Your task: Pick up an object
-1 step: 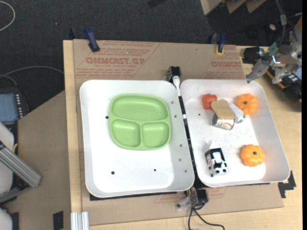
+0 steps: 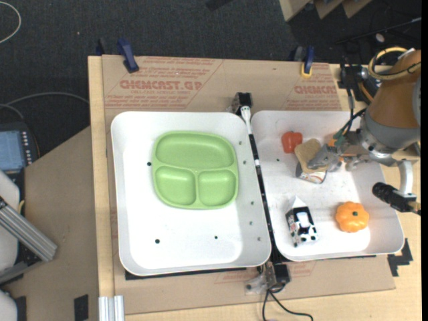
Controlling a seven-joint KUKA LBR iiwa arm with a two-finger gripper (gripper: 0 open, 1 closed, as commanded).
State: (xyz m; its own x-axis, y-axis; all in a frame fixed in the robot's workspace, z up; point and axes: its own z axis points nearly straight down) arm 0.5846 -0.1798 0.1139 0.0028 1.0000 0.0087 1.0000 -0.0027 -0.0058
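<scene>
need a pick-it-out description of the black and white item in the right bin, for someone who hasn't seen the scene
Go to the right-hand white bin and look along its near edge, toward the divider between the bins. The black-and-white carton sits there, left of the orange pumpkin. It is the only boxy, black-and-white patterned thing in that bin.

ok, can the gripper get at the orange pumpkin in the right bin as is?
Probably yes. The pumpkin sits apart from the other items, nothing on top, and the gripper is in the same bin.
</scene>
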